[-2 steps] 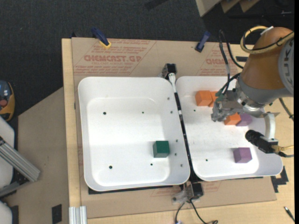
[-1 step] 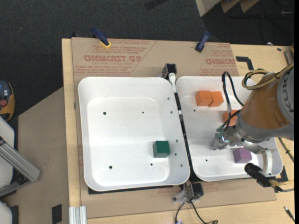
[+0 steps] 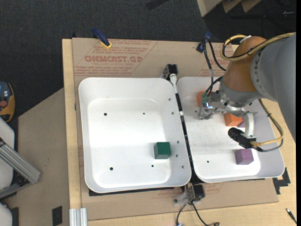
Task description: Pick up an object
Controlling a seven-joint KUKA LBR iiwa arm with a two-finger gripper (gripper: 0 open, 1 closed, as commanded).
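gripper (image 3: 205, 111) over R bin (image 3: 211, 171) | orange block (image 3: 201, 98) part-hidden

a cardboard sheet (image 3: 117, 53) under the bins, blue clamps (image 3: 100, 36) at its edge.

Shallow white plastic bins: two, left bin (image 3: 94, 126) and right bin (image 3: 211, 171)
Green cube-shaped blocks: one (image 3: 162, 150), in the left bin
Purple cube-shaped blocks: one (image 3: 244, 156), in the right bin
Orange blocks: two, one (image 3: 201, 98) and another (image 3: 233, 120), both partly hidden by the arm
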